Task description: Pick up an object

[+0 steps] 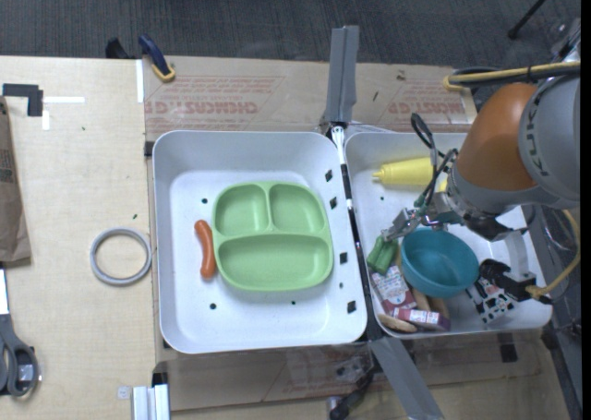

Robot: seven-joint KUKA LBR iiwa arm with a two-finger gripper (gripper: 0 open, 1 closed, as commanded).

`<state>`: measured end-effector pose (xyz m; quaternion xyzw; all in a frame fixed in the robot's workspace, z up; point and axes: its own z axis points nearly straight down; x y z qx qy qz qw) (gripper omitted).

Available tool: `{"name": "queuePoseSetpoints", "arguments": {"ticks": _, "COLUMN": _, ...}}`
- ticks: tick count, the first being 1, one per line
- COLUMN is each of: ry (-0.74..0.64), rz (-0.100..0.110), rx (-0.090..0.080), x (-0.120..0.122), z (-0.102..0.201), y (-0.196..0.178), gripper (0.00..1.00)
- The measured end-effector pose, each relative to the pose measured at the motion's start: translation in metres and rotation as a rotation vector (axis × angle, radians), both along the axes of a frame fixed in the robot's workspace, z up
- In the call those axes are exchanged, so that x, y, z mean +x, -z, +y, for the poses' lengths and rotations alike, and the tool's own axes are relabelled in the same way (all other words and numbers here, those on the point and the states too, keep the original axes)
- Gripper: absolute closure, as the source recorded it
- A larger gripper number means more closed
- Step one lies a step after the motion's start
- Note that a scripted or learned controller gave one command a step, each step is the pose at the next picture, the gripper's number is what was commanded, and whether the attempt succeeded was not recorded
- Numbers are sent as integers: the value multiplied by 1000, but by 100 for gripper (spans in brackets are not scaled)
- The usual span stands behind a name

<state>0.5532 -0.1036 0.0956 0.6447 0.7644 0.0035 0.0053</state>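
My gripper (404,224) reaches down into the right bin (362,189), at its left-middle part. Just below its tip lies a small green object (380,256), and a blue bowl (441,261) sits right beside it. A yellow squeeze bottle (404,172) lies on its side behind the gripper. At the bin's front are a red-and-white packet (393,287), a pinkish carton (427,318) and a tan bread-like piece (399,323). The arm's orange band and grey wrist hide the bin's right part.
The left bin (175,252) holds a green divided plate (273,235) with an orange sausage (206,248) to its left. On the bench to the left lie a grey ring (120,255) and scissors (17,365). A metal divider (343,77) stands between the bins at the back.
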Motion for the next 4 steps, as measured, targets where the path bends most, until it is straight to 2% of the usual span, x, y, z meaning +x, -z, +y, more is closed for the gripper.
{"name": "queuePoseSetpoints", "arguments": {"ticks": 2, "ry": 21, "rz": 4, "rx": 1, "x": -26, "z": -16, "y": 3, "gripper": 0}}
{"name": "queuePoseSetpoints", "arguments": {"ticks": 3, "ry": -51, "rz": 6, "rx": 1, "x": -39, "z": -35, "y": 3, "gripper": 0}}
{"name": "queuePoseSetpoints", "arguments": {"ticks": 4, "ry": -134, "rz": 11, "rx": 0, "x": -69, "z": -10, "y": -37, "gripper": 0}}
